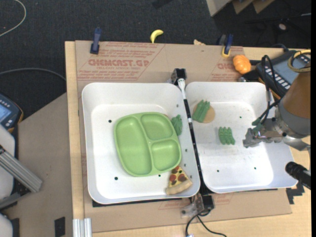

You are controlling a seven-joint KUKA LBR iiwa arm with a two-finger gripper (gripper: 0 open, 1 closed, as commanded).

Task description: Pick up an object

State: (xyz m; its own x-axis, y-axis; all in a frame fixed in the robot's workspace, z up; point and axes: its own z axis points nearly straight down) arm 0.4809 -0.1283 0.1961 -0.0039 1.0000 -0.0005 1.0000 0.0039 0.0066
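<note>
Gripper (248, 140) sits low over the right bin's (237, 179) right edge, can't tell how its jaws stand from up here, and the small green ridged piece (226, 135) lies just beside it, mid-bin.

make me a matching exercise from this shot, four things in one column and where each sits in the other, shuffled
Things:
1. green divided plate
2. pizza slice toy
3. orange toy
4. small green ridged piece

Places:
A. on the cardboard beyond the right bin's far corner
B. middle of the left bin
C. middle of the right bin, left of the gripper
D. near corner of the left bin, beside the divider

Pairs: 1-B, 2-D, 3-A, 4-C
</note>
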